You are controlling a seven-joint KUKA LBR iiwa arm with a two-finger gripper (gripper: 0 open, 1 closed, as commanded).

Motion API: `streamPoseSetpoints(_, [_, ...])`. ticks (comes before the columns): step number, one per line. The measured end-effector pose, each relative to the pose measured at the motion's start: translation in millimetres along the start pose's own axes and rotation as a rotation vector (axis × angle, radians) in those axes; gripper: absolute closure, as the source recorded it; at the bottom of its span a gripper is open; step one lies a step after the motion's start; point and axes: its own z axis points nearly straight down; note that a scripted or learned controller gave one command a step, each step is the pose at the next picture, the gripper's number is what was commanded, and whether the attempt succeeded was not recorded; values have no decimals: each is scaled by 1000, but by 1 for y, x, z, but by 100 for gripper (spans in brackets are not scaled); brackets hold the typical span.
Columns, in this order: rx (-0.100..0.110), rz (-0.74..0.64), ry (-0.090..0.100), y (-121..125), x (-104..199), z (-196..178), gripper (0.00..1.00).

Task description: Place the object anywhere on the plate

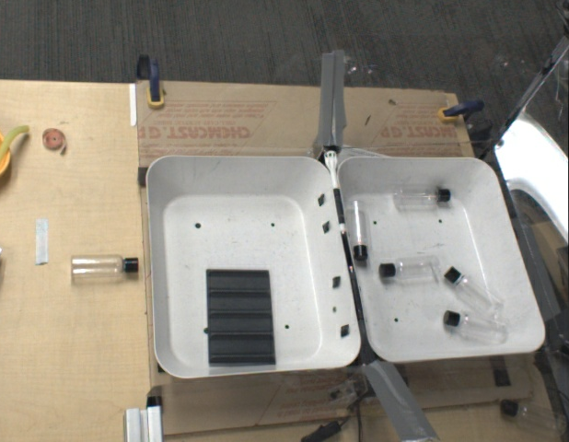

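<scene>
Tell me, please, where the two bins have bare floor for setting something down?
Left bin: free behind and beside the black ribbed plate. Right bin: crowded, with clear vials scattered about; only its near-left corner is bare.

Both bins [165, 247] are white plastic, smooth with a slight sheen. Ribbed plate [238, 318] in the left bin: matt black. Bottles [418, 270] in the right bin: clear glossy plastic or glass, black caps. Bench top [63, 339]: pale wood grain, matt. Brown cardboard [266, 122] under the bins.
</scene>
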Motion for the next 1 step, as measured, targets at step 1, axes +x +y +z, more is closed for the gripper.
streamPoseSetpoints(1, [1,6,0,-3,-15,0,0])
